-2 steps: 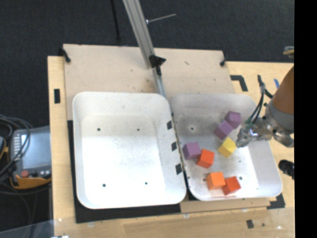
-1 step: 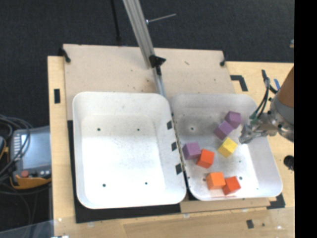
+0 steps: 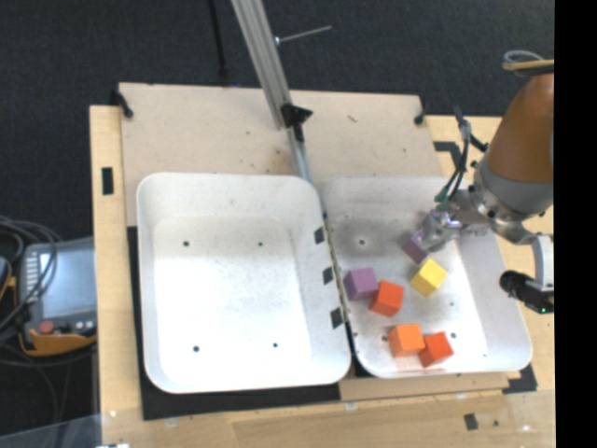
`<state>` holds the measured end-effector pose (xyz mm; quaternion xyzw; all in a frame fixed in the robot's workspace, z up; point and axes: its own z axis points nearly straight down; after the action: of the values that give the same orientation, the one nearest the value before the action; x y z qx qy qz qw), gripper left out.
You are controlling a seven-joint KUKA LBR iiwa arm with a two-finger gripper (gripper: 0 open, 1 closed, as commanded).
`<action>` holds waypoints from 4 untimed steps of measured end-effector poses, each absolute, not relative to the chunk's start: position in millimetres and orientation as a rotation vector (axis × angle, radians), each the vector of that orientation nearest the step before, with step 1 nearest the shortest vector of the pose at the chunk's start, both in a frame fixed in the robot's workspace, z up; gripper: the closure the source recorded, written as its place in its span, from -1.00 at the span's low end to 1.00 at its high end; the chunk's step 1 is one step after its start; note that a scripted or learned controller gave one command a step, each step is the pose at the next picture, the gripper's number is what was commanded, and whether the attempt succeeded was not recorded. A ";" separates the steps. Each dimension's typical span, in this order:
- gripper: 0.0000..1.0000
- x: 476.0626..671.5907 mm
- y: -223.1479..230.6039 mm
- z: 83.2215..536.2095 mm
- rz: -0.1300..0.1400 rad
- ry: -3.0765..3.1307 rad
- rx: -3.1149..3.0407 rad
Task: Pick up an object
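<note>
— Over the right bin, where exactly are you?

— I come in from the right edge, my orange band high above the bin's far right side, the grey wrist below it sloping down and leftward. My gripper sits low over the bin's upper middle part, pointing down and to the left.

— Are you holding anything?

— A small dull-purple block lies right at my fingertips, touching them or nearly so. Whether it sits between my fingers or just beside them, I cannot tell; the spot is blurred and my wrist covers part of it. I cannot tell either whether my fingers stand apart or closed.

— And the other blocks?

— A yellow block lies just below and to the right of the dull-purple one, close but apart. A brighter purple block rests near the bin's left wall, with an orange-red block touching its lower right corner. Nearer the front wall, an orange block and a red block lie side by side, touching.

— The left bin?

— My arm is well apart from it.
</note>
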<state>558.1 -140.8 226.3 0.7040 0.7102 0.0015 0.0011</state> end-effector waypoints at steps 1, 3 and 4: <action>1.00 576.5 -98.9 235.6 0.004 2.229 2.212; 1.00 611.5 3.8 232.4 0.002 2.228 2.214; 1.00 635.4 50.8 244.3 0.005 2.228 2.213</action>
<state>635.4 50.8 244.3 0.7046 0.7096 0.0017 0.0006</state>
